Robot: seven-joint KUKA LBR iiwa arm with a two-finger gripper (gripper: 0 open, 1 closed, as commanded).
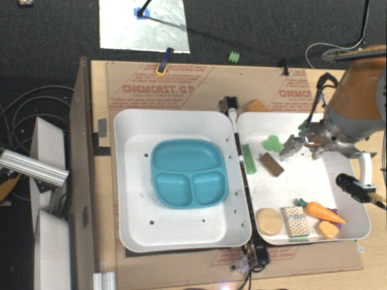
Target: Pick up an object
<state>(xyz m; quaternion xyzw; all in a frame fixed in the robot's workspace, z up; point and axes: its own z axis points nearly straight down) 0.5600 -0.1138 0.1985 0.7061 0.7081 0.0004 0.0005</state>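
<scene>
Overhead, the arm (pixel 363 95) reaches in from the right and hangs over the upper part of the right bin (pixel 351 189); its gripper (pixel 300 142) sits low above the bin floor, just right of a green piece (pixel 273 143) and up-right of a brown block (pixel 271 164); whether the tool is open or closed I cannot tell from here, the tip being small and dark against the white; nothing visibly sits in it.

Candidates for the pick all lie in the right bin: the green piece and brown block near the tool; a green stick (pixel 247 159) along the left wall; along the near edge a round tan biscuit (pixel 269 221), a patterned packet (pixel 295 223), a carrot (pixel 325 212) and a small orange slice (pixel 328 229). The left bin (pixel 136 162) carries a teal divided plate (pixel 188 173).

Risks, as I judge them: the green piece and brown block lie close together, so a descent between them could nudge one aside rather than seize either; the block looks flat and may slip out of a pinch; the stick hugs the wall, leaving little room on that side; the near-edge items crowd each other, so a grab there might catch two or none.
</scene>
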